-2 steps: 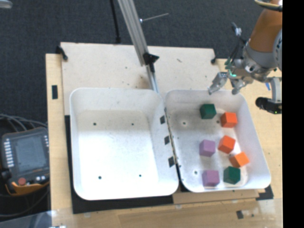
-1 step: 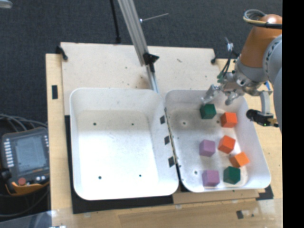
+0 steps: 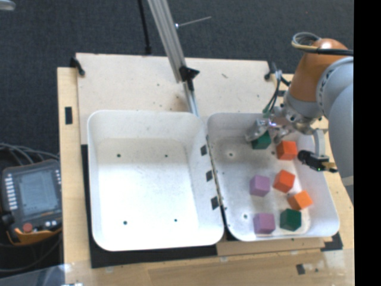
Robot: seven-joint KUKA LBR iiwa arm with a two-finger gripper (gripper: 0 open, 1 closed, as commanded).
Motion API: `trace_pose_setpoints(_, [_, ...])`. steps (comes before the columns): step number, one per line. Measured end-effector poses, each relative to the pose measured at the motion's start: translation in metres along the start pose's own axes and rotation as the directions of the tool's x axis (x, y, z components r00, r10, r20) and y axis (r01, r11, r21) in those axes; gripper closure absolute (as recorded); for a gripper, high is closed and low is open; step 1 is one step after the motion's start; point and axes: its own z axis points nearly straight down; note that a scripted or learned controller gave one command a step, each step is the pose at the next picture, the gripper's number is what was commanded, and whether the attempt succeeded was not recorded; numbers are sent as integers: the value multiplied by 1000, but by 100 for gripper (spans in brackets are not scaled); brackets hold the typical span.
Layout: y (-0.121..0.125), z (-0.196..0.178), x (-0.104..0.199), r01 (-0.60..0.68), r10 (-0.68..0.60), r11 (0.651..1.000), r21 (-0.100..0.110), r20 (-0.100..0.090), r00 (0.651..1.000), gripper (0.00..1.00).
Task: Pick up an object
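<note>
- Nearest the camera in the right bin (image 3: 333, 222), a purple cube (image 3: 264, 223) and a dark green cube (image 3: 290, 220) sit just beside each other at the near wall; a grab here risks the wall blocking one side of the claw, or one cube being nudged into the other.
- Slightly farther, an orange cube (image 3: 300, 200), a second orange cube (image 3: 284, 180) and a second purple cube (image 3: 259, 185) form a loose cluster. They lie close enough that a descent on one could knock its neighbour.
- Farther still, a third orange cube (image 3: 287, 150) sits just right of the gripper (image 3: 262, 133); any sideways drift could bump it.
- At the far part of the right bin, the gripper hangs over a green cube (image 3: 260, 141), the likely target. Whether the claw is released or clenched I cannot tell, since the hardware is too small and cluttered. If the cube sits off-centre, it may slip out on lifting.
- The left bin (image 3: 95, 159) lies well apart from the arm, so it poses no hazard.
</note>
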Motion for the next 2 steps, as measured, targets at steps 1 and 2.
trace_pose_setpoints(1, [1, 0, -1, 1, -1, 1000, -4, 1, 1000, 0])
trace_pose_setpoints(2, [2, -12, -2, 3, -3, 1000, -7, 3, 1000, 100])
